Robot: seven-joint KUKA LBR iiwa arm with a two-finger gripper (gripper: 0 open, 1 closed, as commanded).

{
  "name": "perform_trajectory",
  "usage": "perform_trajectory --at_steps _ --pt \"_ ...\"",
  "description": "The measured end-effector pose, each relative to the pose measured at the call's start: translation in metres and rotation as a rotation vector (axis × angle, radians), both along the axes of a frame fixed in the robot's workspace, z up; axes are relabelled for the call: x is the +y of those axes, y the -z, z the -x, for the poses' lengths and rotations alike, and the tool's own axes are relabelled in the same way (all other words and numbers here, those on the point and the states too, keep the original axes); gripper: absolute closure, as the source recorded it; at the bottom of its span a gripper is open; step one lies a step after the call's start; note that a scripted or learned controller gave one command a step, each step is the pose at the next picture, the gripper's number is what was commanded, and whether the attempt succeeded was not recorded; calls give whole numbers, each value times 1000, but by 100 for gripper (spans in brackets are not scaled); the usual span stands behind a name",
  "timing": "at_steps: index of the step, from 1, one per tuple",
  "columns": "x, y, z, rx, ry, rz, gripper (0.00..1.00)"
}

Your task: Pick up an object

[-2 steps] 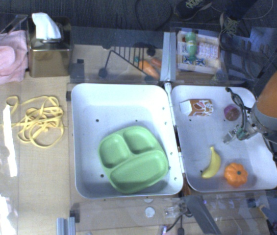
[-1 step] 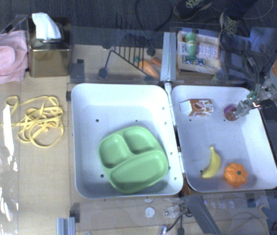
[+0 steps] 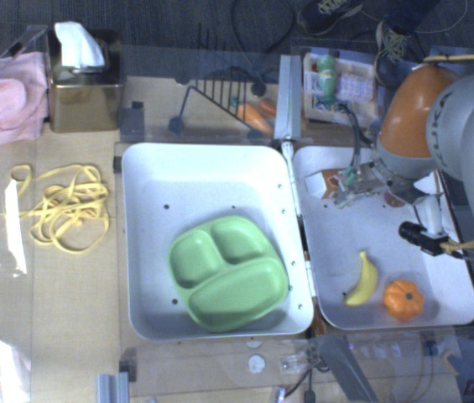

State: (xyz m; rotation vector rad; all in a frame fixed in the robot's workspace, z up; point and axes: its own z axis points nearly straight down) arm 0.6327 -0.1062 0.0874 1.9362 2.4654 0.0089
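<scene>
The right bin (image 3: 404,313) holds a yellow banana (image 3: 361,280) and a small orange pumpkin (image 3: 403,299) near its front edge. A brown and white item (image 3: 330,182) lies in that bin's far left corner. My gripper (image 3: 352,189) hangs over the far part of the right bin, just right of the brown and white item, under the grey arm with its orange band (image 3: 413,112). In the left bin (image 3: 144,225) lies a green divided plate (image 3: 228,271), toward the front.
A black fitting with a cable (image 3: 424,237) juts from the arm over the right bin's right side. Behind the bins stand a wire rack (image 3: 220,99) and a packet (image 3: 337,78). Left of the bins lie yellow cord (image 3: 60,204), a tissue box (image 3: 81,78) and pink cloth (image 3: 6,95).
</scene>
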Motion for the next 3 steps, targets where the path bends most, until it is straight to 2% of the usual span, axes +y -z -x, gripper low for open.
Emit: perform_trajectory --at_steps 1,2,3 --pt "-54 0 91 1 -81 5 100" --pt "-57 1 -27 3 8 1 100" --pt "8 -1 98 -5 -318 6 100"
